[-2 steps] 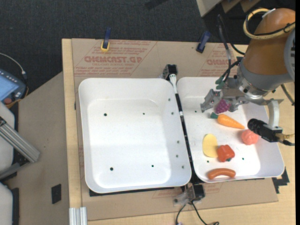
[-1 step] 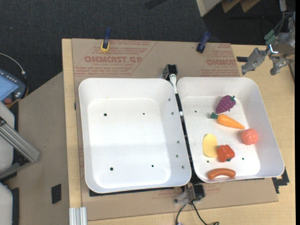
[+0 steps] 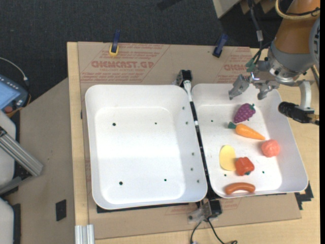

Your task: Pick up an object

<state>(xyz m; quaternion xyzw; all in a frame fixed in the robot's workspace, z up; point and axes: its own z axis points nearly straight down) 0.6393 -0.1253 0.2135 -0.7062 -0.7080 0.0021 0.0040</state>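
Purple plastic grapes (image 3: 244,113) lie in the right bin (image 3: 289,136), near its far end, and look the likeliest thing to be picked, since the gripper (image 3: 251,89) hangs just beyond them with its fingers spread wide and nothing between them. The bunch lies flat, its long axis slanting, the narrower tip toward the near left and the broad end toward the far right. I judge the open fingers are poised there for a descent onto it, though the aim may fall a little past the bunch.

Just on the near side of the grapes, almost touching, lies an orange carrot (image 3: 249,131), its green stub toward the left bin (image 3: 96,136) and its point away from it. Further toward the near edge from the grapes sit a pinkish ball (image 3: 270,148), a yellow slice (image 3: 227,157), a red pepper (image 3: 244,165) touching that slice, and a sausage (image 3: 239,188). The toys are loosely scattered, so each can be reached singly. Both bins rest on a cardboard sheet (image 3: 152,60) on the desk.
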